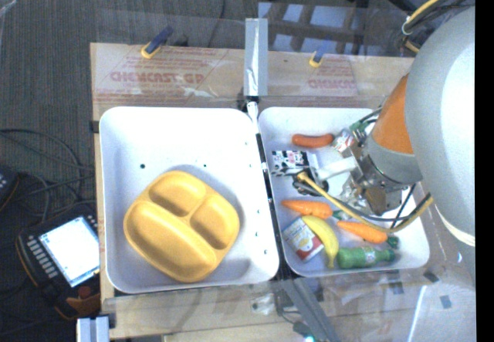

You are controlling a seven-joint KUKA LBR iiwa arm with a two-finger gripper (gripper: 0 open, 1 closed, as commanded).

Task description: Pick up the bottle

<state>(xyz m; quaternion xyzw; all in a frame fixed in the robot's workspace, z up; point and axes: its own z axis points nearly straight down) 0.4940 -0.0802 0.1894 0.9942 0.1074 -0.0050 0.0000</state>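
Two white bins sit side by side on a bench above grey carpet; the left bin [116, 178] carries a yellow sectioned tray [182, 225]. In the right bin [270, 201], the green bottle [364, 257] lies along the front edge, toward the front right corner, beside a banana [324, 236] and a carrot [361, 231]. The gripper [363, 190] hangs over the bin's right side; its state cannot be determined.

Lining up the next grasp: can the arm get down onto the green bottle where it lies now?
Probably yes. The green bottle lies flat at the right bin's near edge, top uncovered; the banana and a carrot crowd it.
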